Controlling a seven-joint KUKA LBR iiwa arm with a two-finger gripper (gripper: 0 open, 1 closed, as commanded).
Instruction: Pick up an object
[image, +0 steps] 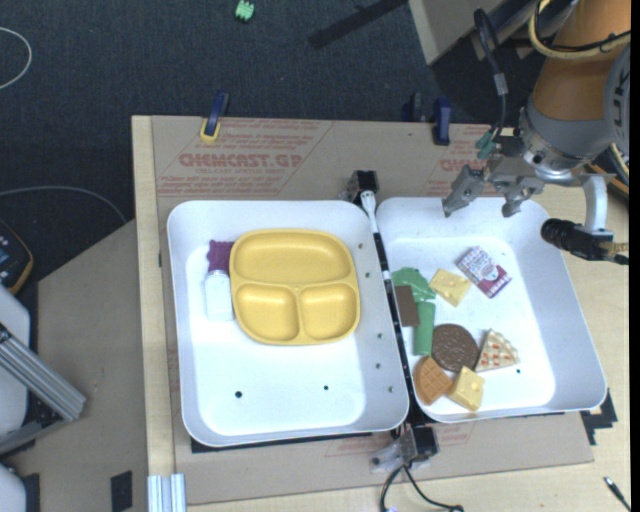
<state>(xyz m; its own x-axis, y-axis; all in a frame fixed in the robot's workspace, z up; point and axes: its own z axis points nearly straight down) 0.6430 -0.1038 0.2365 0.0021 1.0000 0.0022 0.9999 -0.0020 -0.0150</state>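
My gripper (487, 200) hangs over the far edge of the right bin (560, 290), fingers spread open with nothing between them. Below it in that bin lie a small purple-and-white packet (481, 270), a yellow cheese wedge (450, 287), a green piece (417, 300), a brown bar (405, 305), a round brown cookie (454, 347), a pizza slice (497, 352), a waffle-like round (433, 379) and another cheese cube (467, 388). The nearest of them, the packet, lies well short of the fingertips.
The left bin (280, 400) holds a yellow divided tray (295, 285), with a purple item (219, 254) and a white bottle (217, 295) at its left side. A black divider (385, 290) runs between the bins. Clamps sit on the board's far edge.
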